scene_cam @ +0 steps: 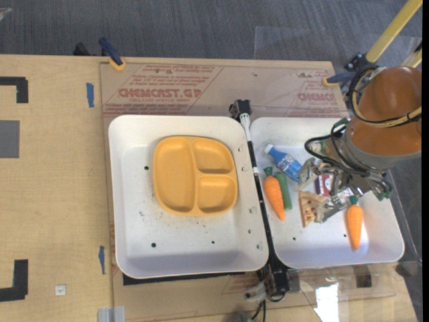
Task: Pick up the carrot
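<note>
Lying just below the pincer (338, 192), whose state I cannot tell, is a carrot (354, 225).

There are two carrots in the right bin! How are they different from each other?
The left carrot lies near the bin's left wall, beside a blue bottle; the right carrot lies near the bin's right side, just below the gripper. The left carrot slants, tip towards the lower right; the right carrot points almost straight down. The left carrot touches a green piece; the right one lies apart. Both are orange, tapered and similar in size.

orange divided plate (195, 176), blue bottle (283, 162)
</note>
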Tool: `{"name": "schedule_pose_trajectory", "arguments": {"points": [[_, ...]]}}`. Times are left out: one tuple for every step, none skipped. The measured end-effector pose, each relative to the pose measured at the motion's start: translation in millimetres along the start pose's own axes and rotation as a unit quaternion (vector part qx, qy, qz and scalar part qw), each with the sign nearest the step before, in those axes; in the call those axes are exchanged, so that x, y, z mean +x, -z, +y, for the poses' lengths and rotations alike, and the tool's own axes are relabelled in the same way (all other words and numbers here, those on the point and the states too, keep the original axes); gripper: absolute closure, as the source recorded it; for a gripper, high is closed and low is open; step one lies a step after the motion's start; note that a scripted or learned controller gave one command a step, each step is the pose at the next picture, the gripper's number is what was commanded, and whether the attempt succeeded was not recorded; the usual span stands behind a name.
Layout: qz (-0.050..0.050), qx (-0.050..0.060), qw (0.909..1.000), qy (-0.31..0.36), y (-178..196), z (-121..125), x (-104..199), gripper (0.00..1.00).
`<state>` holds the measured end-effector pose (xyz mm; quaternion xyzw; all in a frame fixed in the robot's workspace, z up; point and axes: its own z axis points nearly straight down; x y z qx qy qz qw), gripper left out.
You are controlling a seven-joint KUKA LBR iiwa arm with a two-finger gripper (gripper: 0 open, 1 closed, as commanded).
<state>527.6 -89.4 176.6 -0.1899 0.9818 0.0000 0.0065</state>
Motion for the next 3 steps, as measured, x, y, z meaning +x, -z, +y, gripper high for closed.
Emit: {"name": "schedule_pose_trajectory", "arguments": {"points": [[0.002,0.0,1.0,-0.001,-1,-1,1,0.0],[0.0,0.005,0.9999,-0.016,66,-110,-11,0.0],[-0.003,0.009,0.9974,0.071,-59,-133,33,0.0]]}}
